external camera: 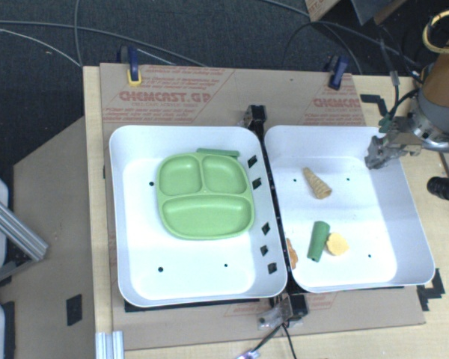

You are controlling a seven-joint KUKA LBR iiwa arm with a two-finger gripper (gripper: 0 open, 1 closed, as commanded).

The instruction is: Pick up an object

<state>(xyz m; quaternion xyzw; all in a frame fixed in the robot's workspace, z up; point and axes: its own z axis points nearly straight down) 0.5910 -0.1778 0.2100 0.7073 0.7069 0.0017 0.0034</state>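
Two shallow white bins rest on brown board. Right bin: tan cone, green cylinder, yellow piece. Gripper hovers far right, holding nothing visible; aperture indeterminate.

Two shallow white bins, left and right, looking like smooth moulded plastic with a soft sheen. Green three-compartment plate in matt plastic, no glare at all. Brown bench board pretty much like protective-paper-covered sheet, flat and dull, red print on it. Tan ridged cone, rough-looking and dry. Dark green cylinder smooth, slightly satin. Small yellow lump matt. Grey metal gripper, dull finish.
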